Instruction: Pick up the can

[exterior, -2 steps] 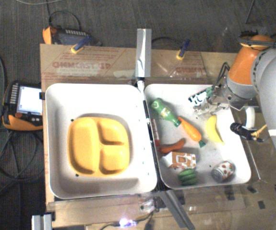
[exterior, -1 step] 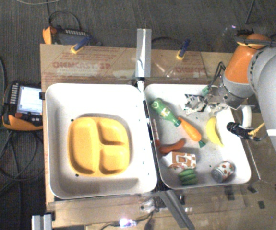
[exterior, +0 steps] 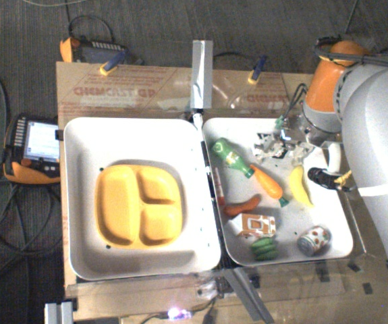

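The can is small, with a white, red and green label. It lies on its side in the front right corner of the right bin. My gripper hangs over the back of that bin, well behind the can and apart from it. It is beyond the carrot and the banana. The grey arm with its orange band comes in from the right.
The right bin also holds a green bottle, a reddish sausage, a small printed box and a green vegetable. These lie just left of the can. A yellow divided tray sits in the left bin.
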You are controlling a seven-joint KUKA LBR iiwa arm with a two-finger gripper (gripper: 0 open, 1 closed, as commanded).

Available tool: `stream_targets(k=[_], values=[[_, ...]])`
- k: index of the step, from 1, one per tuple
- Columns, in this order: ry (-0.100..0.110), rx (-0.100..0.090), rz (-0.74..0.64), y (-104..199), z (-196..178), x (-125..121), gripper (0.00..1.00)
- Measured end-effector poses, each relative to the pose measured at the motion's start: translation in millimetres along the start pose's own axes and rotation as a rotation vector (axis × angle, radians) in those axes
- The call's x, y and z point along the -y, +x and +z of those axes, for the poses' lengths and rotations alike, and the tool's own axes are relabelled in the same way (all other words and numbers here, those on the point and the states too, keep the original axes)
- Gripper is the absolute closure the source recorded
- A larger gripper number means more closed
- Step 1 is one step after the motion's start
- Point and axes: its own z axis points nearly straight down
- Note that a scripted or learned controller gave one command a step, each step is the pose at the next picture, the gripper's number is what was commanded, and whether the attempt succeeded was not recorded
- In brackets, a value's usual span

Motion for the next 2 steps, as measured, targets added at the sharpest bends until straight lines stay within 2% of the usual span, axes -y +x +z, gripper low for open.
stream_targets(k=[1,2], values=[[0.041,-0.039,0.248,-12,1,-5,0.00],[-0.049,-0.032,0.321,-14,2,67,0.00]])
